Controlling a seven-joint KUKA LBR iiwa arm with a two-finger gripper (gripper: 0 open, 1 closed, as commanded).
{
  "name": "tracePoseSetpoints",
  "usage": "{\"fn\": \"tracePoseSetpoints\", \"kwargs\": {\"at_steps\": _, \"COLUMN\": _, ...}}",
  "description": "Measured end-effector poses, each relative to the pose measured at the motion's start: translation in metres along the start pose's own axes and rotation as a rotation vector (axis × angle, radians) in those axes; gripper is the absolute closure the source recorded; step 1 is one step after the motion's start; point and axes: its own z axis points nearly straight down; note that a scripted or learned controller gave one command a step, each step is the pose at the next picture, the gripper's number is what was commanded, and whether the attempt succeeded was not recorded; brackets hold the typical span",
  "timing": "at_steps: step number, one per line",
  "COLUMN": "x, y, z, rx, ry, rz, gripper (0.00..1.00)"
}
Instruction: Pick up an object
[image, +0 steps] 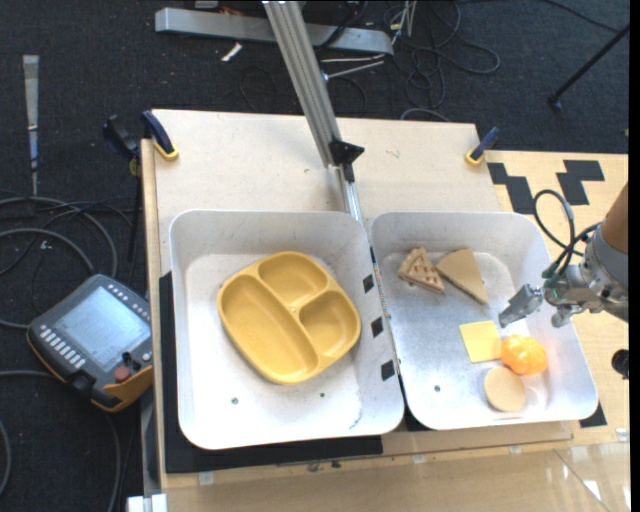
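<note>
The right bin (400, 235) holds several food pieces: a brown waffle wedge (422, 270), a tan bread slice (465, 273), a yellow cheese square (481, 341), an orange fruit (524, 355) and a pale round cookie (505, 390). My gripper (540, 309) hovers over the right side of this bin, just above the orange and up-right of the cheese square. It is open, one grey finger (518, 305) pointing down-left, and nothing sits between the fingers.
The left bin (190, 240) carries a yellow divided plate (289, 315). A slanted metal pole (310, 80) crosses the bench's far side down to the seam between the bins. Yellow clamps (160, 135) mark the bench's far corners. A teach pendant (95, 340) lies on the floor at left.
</note>
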Motion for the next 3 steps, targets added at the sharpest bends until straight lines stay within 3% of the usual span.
{"fn": "tracePoseSetpoints", "kwargs": {"at_steps": 1, "x": 0.0, "y": 0.0, "z": 0.0, "rx": 0.0, "ry": 0.0, "rz": 0.001, "gripper": 0.0}}
{"fn": "tracePoseSetpoints", "kwargs": {"at_steps": 3, "x": 0.011, "y": -0.006, "z": 0.107, "rx": 0.003, "ry": 0.001, "rz": 0.002, "gripper": 0.0}}
